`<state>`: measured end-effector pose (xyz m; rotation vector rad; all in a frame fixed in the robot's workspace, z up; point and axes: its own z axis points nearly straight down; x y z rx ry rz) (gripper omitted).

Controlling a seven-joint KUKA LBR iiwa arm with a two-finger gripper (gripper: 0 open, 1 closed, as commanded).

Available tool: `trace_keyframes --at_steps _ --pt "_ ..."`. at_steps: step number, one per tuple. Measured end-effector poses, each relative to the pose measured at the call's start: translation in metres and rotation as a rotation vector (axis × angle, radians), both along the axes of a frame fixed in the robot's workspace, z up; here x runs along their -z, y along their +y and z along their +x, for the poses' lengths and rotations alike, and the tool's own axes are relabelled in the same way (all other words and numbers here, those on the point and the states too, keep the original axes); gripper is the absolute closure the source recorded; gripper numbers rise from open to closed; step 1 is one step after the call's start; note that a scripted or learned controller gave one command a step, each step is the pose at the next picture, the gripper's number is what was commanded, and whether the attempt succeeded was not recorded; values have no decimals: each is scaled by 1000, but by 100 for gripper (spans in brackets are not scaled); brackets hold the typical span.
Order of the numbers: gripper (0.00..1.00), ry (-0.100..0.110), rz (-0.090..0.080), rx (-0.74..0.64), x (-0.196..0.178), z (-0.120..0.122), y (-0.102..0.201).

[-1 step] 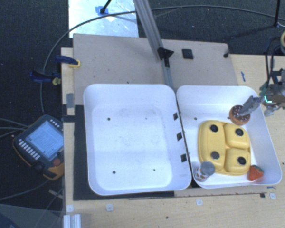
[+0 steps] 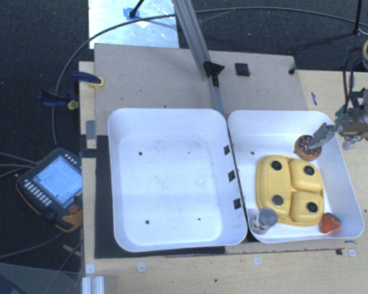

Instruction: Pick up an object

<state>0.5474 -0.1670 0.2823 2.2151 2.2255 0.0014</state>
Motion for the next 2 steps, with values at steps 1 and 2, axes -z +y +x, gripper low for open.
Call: trace_keyframes --at_steps 1,2 --pt "0 4 0 3 45 -1 -8" --pt "0 4 1 3 91 -9 -7"
